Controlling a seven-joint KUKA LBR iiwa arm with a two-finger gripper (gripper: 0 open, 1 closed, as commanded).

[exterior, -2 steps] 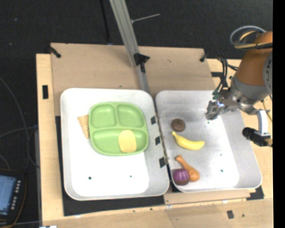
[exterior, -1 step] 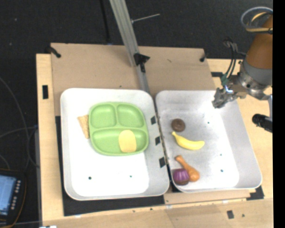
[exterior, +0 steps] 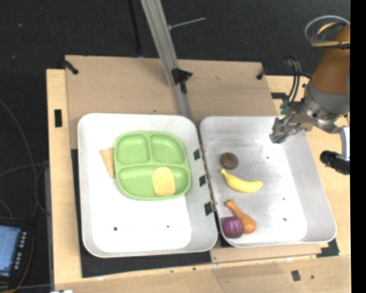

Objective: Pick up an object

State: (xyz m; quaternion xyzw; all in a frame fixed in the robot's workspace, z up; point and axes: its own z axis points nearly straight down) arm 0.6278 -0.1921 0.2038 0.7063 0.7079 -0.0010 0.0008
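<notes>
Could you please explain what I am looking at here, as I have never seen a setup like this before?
This is one picture, taken by a fixed camera above a workbench and looking down at a slant. The grey and orange machine at the right is a robot arm. At its tip is the end effector, the part meant to grasp things; it hovers over the upper right of the right bin and nothing is seen between its fingers.

Two shallow white bins sit side by side. The left bin holds a green divided plate with a yellow piece in its lower compartment, and a tan cracker-like piece beside the plate's left edge.

The right bin holds a brown round item, a banana, and an orange and purple toy vegetable near the bottom left corner.
</notes>
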